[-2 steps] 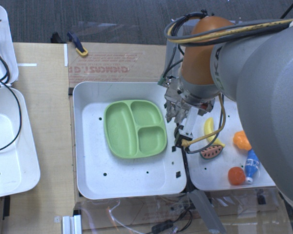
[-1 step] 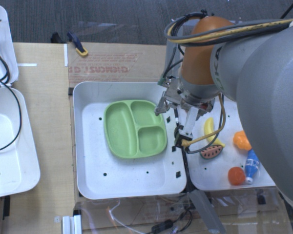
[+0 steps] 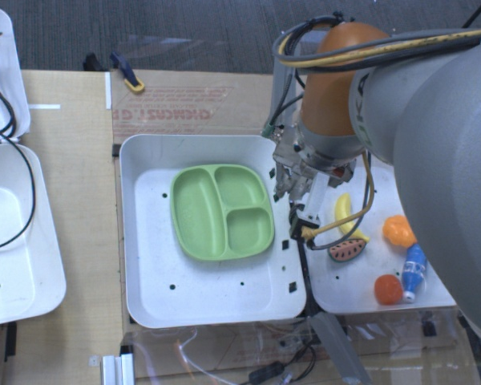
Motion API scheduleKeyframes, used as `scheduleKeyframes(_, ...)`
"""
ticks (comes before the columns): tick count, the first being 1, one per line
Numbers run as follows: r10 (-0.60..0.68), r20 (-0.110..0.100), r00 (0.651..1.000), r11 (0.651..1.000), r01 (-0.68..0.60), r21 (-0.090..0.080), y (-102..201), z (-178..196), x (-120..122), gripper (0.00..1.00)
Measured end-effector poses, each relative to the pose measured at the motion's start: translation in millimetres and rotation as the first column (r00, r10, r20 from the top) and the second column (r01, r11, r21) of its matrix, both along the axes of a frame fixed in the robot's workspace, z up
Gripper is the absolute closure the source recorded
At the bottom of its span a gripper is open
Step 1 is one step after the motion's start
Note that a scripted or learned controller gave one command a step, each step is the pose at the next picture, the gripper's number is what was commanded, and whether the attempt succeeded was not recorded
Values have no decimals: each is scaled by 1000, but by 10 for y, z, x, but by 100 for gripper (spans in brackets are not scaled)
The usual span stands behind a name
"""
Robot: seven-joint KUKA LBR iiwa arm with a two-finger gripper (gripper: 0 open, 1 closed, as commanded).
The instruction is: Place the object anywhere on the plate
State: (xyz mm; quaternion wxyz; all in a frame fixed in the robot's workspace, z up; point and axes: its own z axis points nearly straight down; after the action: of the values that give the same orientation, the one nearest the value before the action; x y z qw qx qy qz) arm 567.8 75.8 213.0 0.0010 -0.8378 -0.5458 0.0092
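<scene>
A light green plate [image 3: 222,211] with three compartments lies in the left bin [image 3: 148,299], and I see nothing on it. My gripper [image 3: 293,191] hangs below the orange wrist band, over the seam between the two bins, just right of the plate's right rim. In the right bin [image 3: 345,295] lie a yellow banana [image 3: 343,212], a watermelon slice [image 3: 347,250], an orange fruit [image 3: 398,231], a red round fruit [image 3: 388,289] and a small blue bottle [image 3: 414,271]. The banana is closest to the gripper, a little to its right.
The big grey arm covers the right bin's far and right parts. A white appliance with black cables [image 3: 16,239] stands at the far left. A blue and yellow clamp [image 3: 128,74] lies on the cardboard behind the bins.
</scene>
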Motion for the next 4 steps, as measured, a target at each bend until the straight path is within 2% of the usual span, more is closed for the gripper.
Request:
scheduleKeyframes(1,0,0,1000,1000,0,0,1,-1,-1,0)
scheduleKeyframes(2,0,-4,1000,1000,0,-2,-18,76,2,100)
scheduleKeyframes(3,0,-7,1000,1000,0,-5,-36,153,4,100)
scheduleKeyframes(4,-96,10,995,995,96,5,79,-233,-266,100)
